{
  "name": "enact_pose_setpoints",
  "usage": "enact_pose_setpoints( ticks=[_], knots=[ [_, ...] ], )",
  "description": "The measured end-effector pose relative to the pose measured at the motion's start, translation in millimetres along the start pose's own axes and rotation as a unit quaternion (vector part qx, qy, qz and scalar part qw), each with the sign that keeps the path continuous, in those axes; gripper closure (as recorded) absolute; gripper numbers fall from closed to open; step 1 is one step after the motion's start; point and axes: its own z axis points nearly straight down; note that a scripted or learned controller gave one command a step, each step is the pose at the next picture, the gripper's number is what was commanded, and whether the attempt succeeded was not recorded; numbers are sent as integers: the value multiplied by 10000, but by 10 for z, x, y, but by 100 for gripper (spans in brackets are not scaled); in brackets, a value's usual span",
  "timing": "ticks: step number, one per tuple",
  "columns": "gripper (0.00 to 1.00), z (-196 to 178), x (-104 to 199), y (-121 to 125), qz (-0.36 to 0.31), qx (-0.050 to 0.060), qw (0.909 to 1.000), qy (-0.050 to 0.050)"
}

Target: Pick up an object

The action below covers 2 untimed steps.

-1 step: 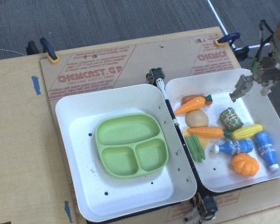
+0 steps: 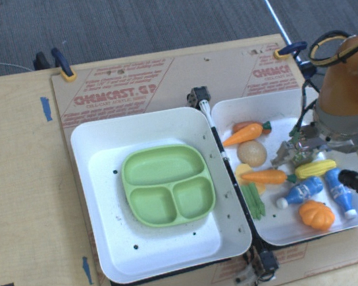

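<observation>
Jaw state: cannot be told; hidden in the dark wrist hardware of the gripper [image 2: 295,150], set low over the right bin [image 2: 274,97].

Just below the jaws: yellow toy [image 2: 315,167], lying on its side. Judged the nearest candidate. Likely light, hollow, stiff plastic with a smooth, slippery skin. Grasp across the narrow middle, not at the tapered ends.

Just to the left of the jaws: orange carrot [image 2: 264,176] and beige ball [image 2: 253,154]. Expect the ball to roll; take it across its widest part.

Further below: blue bottle [image 2: 305,190], second blue bottle [image 2: 341,194] and orange pumpkin [image 2: 317,216], packed close together. Allow for crowding.

Further left: upper carrot [image 2: 243,134] and green pod [image 2: 253,200], near the bin wall.

Well apart, beyond the divide: left bin [image 2: 98,187] with green divided plate [image 2: 168,184].
</observation>
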Motion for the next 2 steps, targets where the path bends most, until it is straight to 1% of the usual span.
enact_pose_setpoints(
  ticks=[1, 2],
  knots=[
    [100, -99, -3, 4, 3, -11, 10000, -4],
    [100, -1185, 306, -468, -7, 0, 10000, 2]
  ],
)
